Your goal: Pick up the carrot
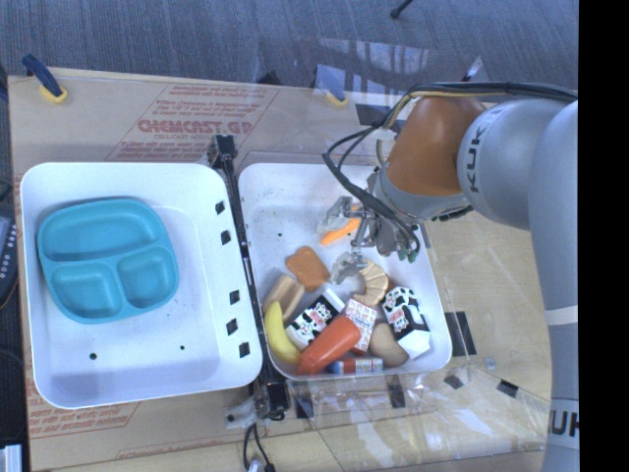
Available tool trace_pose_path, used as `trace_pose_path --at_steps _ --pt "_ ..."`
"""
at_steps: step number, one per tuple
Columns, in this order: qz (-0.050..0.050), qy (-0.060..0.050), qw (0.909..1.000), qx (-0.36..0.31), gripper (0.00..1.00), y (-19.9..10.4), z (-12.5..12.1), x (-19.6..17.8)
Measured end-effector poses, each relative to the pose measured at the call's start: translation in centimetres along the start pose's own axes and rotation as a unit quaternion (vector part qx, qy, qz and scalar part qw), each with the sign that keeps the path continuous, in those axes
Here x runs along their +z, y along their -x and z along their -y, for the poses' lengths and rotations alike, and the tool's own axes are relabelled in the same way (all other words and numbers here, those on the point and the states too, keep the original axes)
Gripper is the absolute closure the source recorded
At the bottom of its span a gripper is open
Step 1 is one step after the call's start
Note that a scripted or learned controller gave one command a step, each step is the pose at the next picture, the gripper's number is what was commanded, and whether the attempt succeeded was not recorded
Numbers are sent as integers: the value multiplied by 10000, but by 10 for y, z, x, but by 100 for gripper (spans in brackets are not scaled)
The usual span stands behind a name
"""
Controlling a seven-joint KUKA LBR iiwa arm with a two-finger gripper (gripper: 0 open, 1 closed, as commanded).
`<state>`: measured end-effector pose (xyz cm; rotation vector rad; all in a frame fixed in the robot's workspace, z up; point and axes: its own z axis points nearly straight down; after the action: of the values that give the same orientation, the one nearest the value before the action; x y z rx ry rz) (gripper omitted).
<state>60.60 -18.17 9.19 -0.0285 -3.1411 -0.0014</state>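
Carrot point(340, 232): small, orange, in right bin point(270, 200), beside end effector point(356, 234); end effector's grip state cannot be told.

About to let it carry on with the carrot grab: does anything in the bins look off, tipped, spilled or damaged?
Nothing looks spilled or broken. The toy food sits heaped at the near end of the right bin, pieces lying across one another. The carrot lies apart, by the gripper. The blue tray sits flat in the left bin.

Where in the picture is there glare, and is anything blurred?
Camera view: glare on the clear plastic sheet below the right bin; soft shadow under the blue tray; the tool near the carrot looks slightly blurred.
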Motion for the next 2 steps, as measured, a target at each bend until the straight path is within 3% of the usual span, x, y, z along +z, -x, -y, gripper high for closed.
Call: trace_pose_path --at_steps 1,2 --pt "36 -10 10000 -30 100 3 -1 -13" --pt "10 0 9949 1010 100 -59 -57 -64"
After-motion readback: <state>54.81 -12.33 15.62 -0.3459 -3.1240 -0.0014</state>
